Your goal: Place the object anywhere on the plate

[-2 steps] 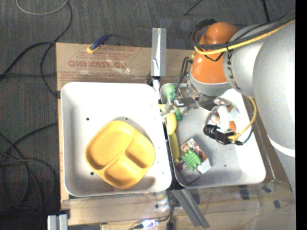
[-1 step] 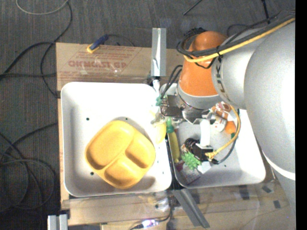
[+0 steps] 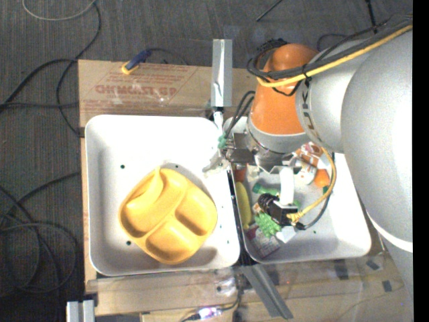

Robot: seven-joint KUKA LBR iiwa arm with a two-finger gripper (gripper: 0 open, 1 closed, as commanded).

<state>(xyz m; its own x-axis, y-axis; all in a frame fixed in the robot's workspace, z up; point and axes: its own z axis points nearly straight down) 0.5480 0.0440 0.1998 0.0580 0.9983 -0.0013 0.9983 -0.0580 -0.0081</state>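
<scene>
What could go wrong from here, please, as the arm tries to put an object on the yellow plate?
The end effector hangs by the wall between the bins, so a descent might strike it. The long yellow-green item and the green item lie crowded in the right bin, so a grasp might catch two things or slip. The yellow plate has raised dividers; a dropped thing might roll off.
</scene>
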